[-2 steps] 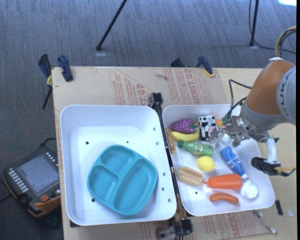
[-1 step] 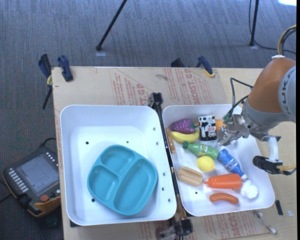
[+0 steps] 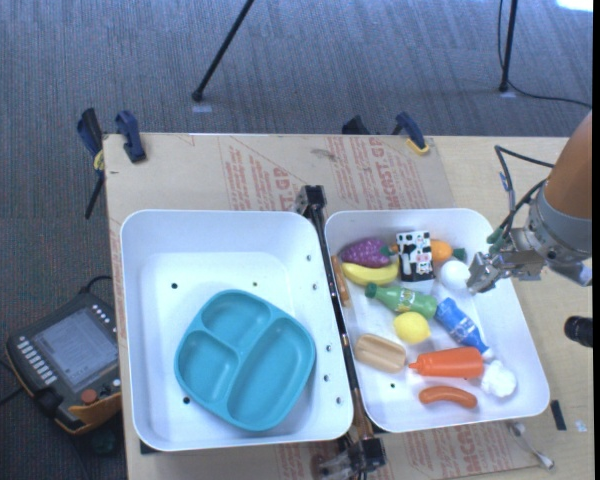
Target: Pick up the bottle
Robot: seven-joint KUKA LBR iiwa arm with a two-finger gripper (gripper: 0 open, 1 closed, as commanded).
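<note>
Bottle (image 3: 403, 298) lay green amid toys in the right bin (image 3: 529, 346); our gripper (image 3: 483, 276) hovered just right of it, fingers apart, empty; we judged it best straddled across its body.

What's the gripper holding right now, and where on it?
Nothing. The gripper hangs over the right bin's right side, apart from the green bottle, which lies among the toy food.
</note>
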